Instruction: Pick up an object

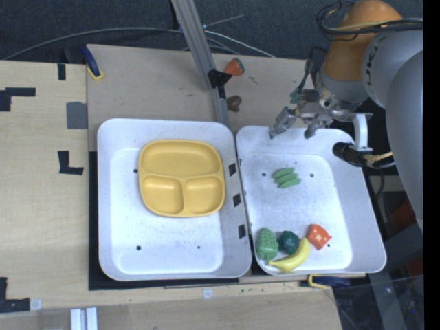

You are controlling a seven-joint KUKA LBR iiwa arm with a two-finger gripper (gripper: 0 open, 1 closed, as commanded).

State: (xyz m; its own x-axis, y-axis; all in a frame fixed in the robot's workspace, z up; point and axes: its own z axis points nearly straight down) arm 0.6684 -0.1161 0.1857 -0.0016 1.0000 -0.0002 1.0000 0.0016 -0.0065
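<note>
hovering gripper (pixel 294 128) above right bin (pixel 344 184) rim

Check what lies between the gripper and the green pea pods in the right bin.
Nothing: the camera view shows bare white bin floor between the gripper and the pea pods.

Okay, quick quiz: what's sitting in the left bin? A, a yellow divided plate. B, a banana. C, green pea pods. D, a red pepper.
A: the yellow plate lies in the left bin, while the banana, pea pods and red pepper all lie in the right bin.
</note>
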